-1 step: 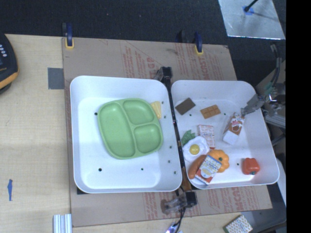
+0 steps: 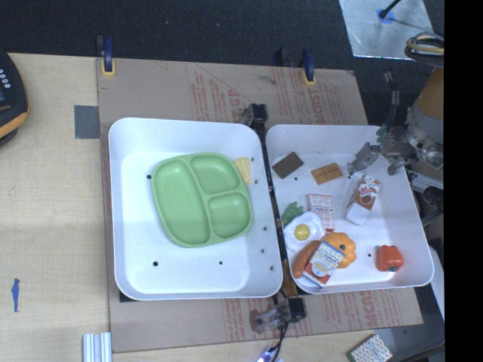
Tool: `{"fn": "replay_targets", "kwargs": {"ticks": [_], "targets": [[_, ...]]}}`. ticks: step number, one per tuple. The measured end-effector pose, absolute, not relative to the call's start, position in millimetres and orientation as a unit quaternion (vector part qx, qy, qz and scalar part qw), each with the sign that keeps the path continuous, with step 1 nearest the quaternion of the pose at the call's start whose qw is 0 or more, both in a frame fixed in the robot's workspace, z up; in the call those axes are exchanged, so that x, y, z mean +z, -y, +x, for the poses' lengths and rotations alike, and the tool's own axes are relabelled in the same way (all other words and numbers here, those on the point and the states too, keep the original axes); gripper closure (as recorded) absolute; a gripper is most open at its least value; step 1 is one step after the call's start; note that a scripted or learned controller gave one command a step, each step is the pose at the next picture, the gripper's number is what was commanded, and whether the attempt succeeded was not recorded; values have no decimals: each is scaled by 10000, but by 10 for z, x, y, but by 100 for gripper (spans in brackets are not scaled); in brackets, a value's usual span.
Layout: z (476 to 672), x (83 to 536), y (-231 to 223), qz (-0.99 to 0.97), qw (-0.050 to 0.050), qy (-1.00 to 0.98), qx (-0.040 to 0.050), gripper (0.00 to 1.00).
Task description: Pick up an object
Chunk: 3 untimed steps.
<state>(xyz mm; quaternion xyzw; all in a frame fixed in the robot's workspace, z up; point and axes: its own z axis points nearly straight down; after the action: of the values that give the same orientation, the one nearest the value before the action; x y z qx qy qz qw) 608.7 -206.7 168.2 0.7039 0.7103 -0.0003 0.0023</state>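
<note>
Pincer (image 2: 365, 159) above upright white bottle (image 2: 362, 200), cap lower-left.

green tray (image 2: 202, 198), white bins (image 2: 132, 157), red pepper (image 2: 389, 258)

Cardboard sheet (image 2: 189, 89) under the bins: faint red printed lettering along its edges, too blurred to read. Small packets (image 2: 320, 206) in the right bin: printed labels, illegible. No other readable text, numbers or signs.
</note>
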Motion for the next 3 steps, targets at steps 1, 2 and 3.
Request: {"fn": "replay_targets", "kwargs": {"ticks": [1, 2, 3], "targets": [[5780, 908, 2116, 7051, -15, -7091, -18, 0], [5792, 1035, 2131, 7049, -1, -7093, -16, 100], [6288, 1434, 1827, 7055, -3, -7088, -4, 100]]}}
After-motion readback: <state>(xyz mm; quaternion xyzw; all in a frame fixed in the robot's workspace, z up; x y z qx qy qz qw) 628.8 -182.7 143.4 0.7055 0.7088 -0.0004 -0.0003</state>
